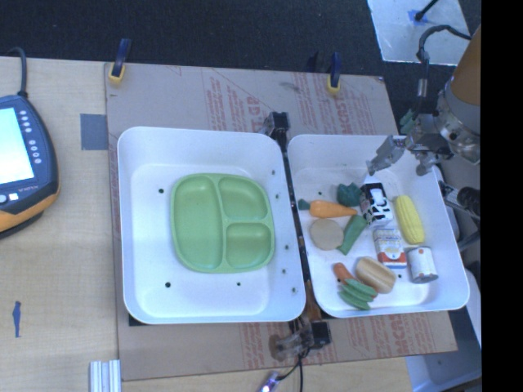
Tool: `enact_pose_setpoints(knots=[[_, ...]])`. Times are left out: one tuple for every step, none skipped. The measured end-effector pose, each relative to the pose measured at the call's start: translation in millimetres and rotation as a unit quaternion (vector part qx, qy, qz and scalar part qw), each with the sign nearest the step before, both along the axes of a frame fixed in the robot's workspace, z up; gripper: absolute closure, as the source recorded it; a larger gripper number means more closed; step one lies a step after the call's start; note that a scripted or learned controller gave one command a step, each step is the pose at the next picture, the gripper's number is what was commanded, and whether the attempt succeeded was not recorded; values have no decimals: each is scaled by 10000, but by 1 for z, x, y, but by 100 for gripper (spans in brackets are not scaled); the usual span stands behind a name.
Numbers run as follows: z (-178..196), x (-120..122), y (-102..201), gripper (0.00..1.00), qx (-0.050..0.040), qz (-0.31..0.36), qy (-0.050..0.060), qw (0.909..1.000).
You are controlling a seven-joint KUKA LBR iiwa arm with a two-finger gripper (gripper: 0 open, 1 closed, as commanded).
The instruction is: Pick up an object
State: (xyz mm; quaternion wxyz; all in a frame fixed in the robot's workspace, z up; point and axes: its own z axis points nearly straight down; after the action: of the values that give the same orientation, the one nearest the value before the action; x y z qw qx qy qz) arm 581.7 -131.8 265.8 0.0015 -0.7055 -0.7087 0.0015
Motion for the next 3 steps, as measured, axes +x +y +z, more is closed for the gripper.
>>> enact_pose_setpoints(knots=[[-150,31,5,0,-12,16,-44,10000],[-159,37,-15,0,-41,18,-118,9999],[-145,39,-14,100,-32,30,-137,9999]])
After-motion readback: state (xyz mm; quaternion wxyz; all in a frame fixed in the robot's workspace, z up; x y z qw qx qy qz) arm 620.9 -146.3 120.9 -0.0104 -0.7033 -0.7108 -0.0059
